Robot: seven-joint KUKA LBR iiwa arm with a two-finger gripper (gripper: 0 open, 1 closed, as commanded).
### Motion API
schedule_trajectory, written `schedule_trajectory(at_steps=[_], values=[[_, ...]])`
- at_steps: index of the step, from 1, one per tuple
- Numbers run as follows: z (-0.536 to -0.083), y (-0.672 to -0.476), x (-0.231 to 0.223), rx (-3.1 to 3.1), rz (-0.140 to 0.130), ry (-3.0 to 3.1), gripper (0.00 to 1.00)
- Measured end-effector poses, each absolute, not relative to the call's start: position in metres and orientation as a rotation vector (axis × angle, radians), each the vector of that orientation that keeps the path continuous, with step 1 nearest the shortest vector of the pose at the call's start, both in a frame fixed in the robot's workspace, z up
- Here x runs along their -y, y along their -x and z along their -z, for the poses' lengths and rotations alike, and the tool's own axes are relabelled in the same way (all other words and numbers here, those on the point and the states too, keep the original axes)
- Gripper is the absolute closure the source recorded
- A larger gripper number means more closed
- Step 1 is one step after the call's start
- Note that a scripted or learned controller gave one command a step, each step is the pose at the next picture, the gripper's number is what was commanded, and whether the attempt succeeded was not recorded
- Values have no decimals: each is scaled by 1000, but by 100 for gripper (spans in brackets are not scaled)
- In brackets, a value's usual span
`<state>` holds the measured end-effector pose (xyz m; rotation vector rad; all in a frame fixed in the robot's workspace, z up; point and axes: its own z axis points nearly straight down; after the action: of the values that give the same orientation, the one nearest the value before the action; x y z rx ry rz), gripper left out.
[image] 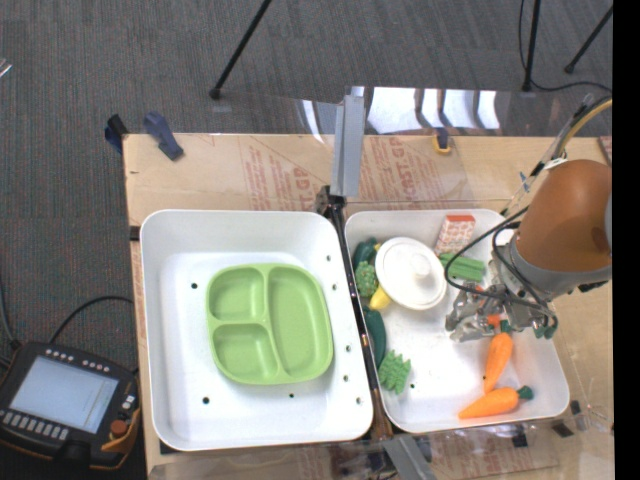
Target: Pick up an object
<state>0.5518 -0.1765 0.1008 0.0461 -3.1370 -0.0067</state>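
Observation:
My gripper (pixel 500 318) is low in the right bin (pixel 440 423), near its right wall, with the arm's orange band (pixel 565 218) above it. An orange carrot (pixel 497 361) lies straight below the gripper, its upper end reaching under the metal parts. A second carrot (pixel 490 403) with a green top lies by the bin's front edge. A round white bowl (pixel 412 273) sits to the gripper's left, and a small green block (pixel 465 266) lies between the two.
The right bin's left side holds a dark green cucumber (pixel 375 333), a spiky green piece (pixel 395 371), a leafy green item (pixel 367 278) and a yellow bit (pixel 380 300). An orange-and-white box (pixel 455 233) lies at the back. The left bin (pixel 170 248) holds a green divided plate (pixel 270 323).

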Motion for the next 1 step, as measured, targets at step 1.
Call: schedule_trajectory(at_steps=[1], values=[[-85,-483,212,3126,5,-281,100]])
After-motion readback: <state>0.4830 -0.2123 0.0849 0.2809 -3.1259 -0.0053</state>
